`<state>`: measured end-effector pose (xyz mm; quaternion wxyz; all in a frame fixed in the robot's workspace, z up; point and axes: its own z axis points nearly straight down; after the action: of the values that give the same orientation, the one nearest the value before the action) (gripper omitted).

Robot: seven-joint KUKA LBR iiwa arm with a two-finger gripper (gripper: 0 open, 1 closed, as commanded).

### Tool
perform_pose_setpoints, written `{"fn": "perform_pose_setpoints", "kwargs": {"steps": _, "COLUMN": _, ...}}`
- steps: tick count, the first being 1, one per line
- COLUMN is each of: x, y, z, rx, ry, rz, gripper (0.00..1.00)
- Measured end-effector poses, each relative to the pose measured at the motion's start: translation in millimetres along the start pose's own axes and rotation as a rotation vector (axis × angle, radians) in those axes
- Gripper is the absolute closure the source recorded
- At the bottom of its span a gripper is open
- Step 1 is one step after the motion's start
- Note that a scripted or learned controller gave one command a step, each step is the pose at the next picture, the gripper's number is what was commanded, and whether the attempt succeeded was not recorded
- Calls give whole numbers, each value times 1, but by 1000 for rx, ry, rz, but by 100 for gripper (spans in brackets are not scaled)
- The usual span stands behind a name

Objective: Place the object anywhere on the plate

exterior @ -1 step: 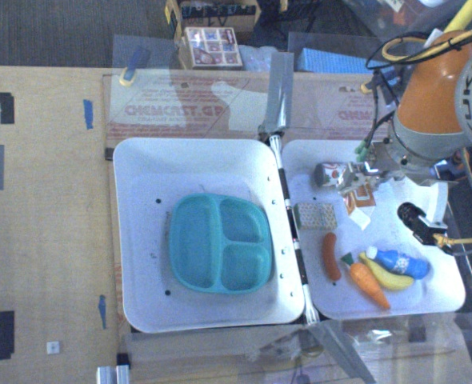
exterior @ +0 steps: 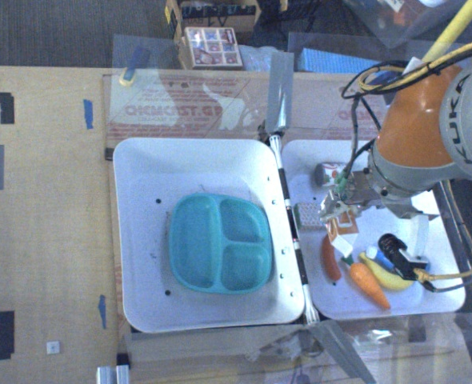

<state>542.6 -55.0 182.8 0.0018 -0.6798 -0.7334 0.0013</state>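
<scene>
Hovering over the right bin [exterior: 452, 294], near its dividing wall: the pincer [exterior: 338, 206], its opening impossible to tell, with an orange-and-white carton [exterior: 345, 226] lying just beneath and touching, a red sausage [exterior: 330, 261], carrot [exterior: 369, 285] and banana [exterior: 386, 274] lying nearby. Sitting well apart in the left bin [exterior: 140, 174]: the teal three-compartment plate [exterior: 220, 244]. Showing "KUKA" on the arm [exterior: 428, 126], partly cut off; mirrored lettering on the cardboard [exterior: 180, 106] too blurred for reading.

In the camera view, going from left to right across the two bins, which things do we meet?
Blue divided plate → red sausage-shaped toy → orange carrot → yellow banana.
</scene>
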Motion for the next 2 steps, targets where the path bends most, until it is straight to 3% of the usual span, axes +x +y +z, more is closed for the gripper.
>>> {"fn": "perform_pose_setpoints", "kwargs": {"steps": 1, "x": 77, "y": -23, "z": -32, "rx": 1, "ry": 0, "rz": -158, "gripper": 100}}
{"fn": "perform_pose_setpoints", "kwargs": {"steps": 2, "x": 157, "y": -23, "z": 7, "rx": 1, "ry": -1, "rz": -264, "gripper": 100}}
